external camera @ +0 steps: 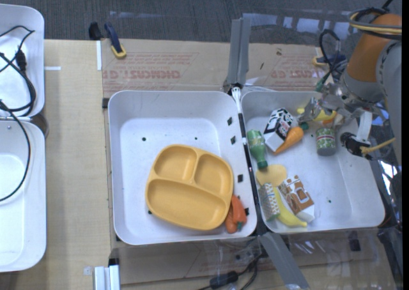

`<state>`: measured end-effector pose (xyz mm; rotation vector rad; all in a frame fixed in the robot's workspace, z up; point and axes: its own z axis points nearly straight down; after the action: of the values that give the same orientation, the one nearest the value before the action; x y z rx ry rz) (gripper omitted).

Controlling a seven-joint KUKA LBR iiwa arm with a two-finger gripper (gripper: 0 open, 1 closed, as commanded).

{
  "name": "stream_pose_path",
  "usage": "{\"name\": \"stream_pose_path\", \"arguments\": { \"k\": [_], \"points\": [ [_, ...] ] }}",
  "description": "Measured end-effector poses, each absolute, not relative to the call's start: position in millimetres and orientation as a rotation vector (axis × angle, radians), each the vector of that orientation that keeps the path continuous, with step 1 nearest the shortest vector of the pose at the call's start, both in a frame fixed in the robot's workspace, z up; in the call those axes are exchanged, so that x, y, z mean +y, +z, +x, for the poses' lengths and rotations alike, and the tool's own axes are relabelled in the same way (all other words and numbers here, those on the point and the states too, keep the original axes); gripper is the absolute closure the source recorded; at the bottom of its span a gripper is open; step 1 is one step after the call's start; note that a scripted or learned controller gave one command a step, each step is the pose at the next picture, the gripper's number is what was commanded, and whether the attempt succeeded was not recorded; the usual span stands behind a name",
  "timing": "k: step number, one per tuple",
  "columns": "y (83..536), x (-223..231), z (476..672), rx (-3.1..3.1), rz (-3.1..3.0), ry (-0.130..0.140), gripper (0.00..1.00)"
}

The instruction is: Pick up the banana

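The banana (291,219) lies near the front wall of the right bin (358,206), partly under a brown-and-white box (298,195) and beside a striped packet (269,200). My gripper (318,112) is low over the back of the same bin, far from the banana. It hovers beside a small yellow item (328,117) and just behind a grey-green can (326,142). The wrist hides what lies directly under it.
Also in the right bin are a green bottle (257,148), a black-and-white carton (279,122), a carrot (291,138) and a pale yellow piece (275,173). The left bin (128,154) holds a yellow divided plate (189,186) and an orange toy (236,213).
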<state>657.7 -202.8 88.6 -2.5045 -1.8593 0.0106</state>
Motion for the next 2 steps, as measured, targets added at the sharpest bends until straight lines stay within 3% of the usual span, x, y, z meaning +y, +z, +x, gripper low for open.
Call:
{"name": "stream_pose_path", "arguments": {
  "k": [2],
  "points": [
    [89.1, -204.4, 658.5, -1.899, -2.474, 0.007, 0.00]
  ]
}}
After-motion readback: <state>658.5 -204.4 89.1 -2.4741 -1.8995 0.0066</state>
